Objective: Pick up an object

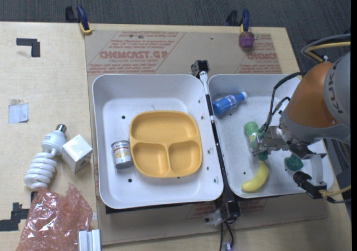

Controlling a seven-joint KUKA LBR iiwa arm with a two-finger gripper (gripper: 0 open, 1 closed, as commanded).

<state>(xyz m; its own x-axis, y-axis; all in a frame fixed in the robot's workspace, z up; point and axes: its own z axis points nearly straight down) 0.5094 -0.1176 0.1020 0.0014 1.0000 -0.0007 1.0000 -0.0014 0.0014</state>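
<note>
The right bin (234, 85) holds a blue bottle (226, 103) near its back left, a green object (251, 131) in the middle, a yellow banana (256, 179) at the front and a small teal object (293, 162) partly under the arm. My gripper (261, 146) is low over the right bin, right at the near end of the green object and just above the banana. The wrist hides how it meets the green object.
The left bin (106, 149) holds a yellow divided tray (165, 144) and a small tin can (121, 154) beside it. A light bulb (44, 160), a white cube (77, 153) and a crumpled pink bag (53, 222) lie on the bench at the left.
</note>
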